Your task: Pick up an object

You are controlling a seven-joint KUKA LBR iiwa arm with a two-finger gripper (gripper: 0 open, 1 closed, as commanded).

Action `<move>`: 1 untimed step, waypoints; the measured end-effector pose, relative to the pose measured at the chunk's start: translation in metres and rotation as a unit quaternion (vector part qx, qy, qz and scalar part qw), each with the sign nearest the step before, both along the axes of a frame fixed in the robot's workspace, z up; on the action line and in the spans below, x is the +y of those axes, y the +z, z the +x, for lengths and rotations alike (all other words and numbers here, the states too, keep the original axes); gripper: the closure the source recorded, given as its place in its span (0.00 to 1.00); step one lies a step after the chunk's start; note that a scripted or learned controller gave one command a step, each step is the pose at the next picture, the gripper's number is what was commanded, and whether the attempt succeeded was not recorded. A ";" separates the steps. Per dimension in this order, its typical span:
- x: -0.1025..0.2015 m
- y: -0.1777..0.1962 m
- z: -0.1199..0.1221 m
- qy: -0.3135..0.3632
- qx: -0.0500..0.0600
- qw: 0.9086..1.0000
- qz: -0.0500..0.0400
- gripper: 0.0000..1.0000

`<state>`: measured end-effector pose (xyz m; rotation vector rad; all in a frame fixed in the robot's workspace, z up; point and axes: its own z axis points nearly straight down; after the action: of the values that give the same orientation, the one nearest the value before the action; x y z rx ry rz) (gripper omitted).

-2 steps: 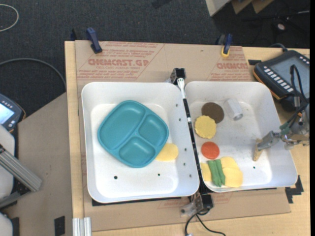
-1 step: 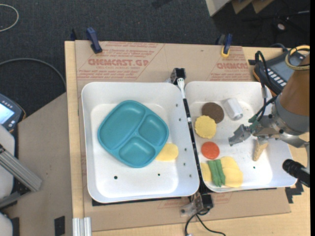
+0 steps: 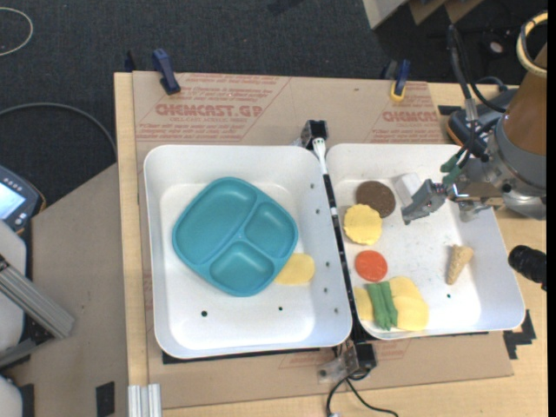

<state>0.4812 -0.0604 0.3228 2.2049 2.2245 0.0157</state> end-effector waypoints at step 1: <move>0.090 0.046 -0.001 0.001 0.003 1.000 0.001 0.00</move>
<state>0.4802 0.0294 0.3685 2.2065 2.2311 0.0112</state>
